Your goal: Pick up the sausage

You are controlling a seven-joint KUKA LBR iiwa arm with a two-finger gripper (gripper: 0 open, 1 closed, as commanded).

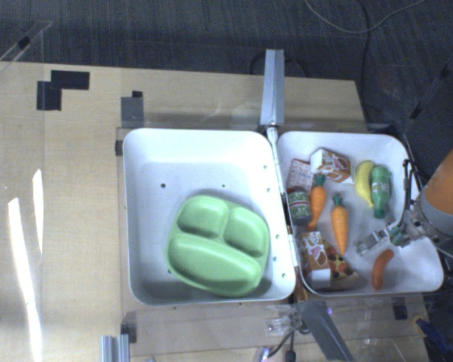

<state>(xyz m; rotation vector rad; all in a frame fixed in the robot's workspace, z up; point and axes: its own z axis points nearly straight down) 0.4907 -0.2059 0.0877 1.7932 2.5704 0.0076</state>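
Gripper (385,237) low over right bin (419,277), at its right side; arm (445,194) enters from right edge. Finger state: cannot tell. Sausage (380,268), orange-red, lies on bin floor just below gripper tip, slightly toward front wall, apart from it. Carrot (339,221) left of gripper; second carrot (316,204) further left. Green bottle (380,188) and banana (364,179) beyond gripper, toward back wall. Green divided plate (219,243) far left, in left bin (147,225).

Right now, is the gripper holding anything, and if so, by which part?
Nothing is held. The gripper hovers open just above the sausage in the right bin, with no item between its fingers.
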